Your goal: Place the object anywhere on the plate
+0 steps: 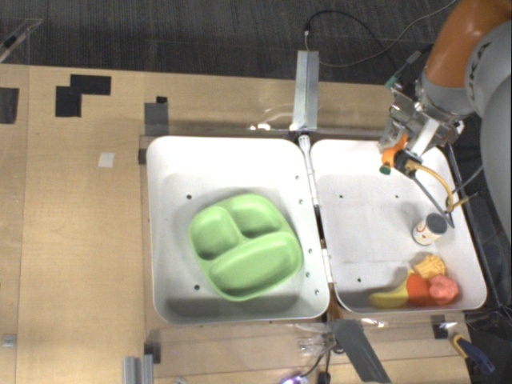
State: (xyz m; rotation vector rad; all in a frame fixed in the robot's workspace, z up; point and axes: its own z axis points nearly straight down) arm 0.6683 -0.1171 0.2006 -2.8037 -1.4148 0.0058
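Four or so small things sit in the right bin point(352, 238), and any of them could be the object I am meant to move: a yellow banana-shaped toy point(390, 298), a red-orange piece point(417, 287), a pink lump point(443, 290) and a pale yellow ridged piece point(430, 265), all crowded into the bin's near right corner and touching one another. A small round white item with a dark spot point(430, 229) lies apart from them, closer to the right wall.

All look like play food — light, I judge, and probably smooth plastic or soft rubber, so more likely to slip or roll than to break. The banana toy lies flat against the near wall; I would take it across its narrow middle. The clustered pieces offer little room for fingers between them, so the outermost one seems the safer pick.

My hand point(398, 150) hangs over the far right part of that bin, well apart from the pile, with nothing visibly held. Whether it is spread or pressed together I cannot tell from this angle.

The green divided plate point(245, 245) rests in the left bin point(172, 214) with its three compartments bare.
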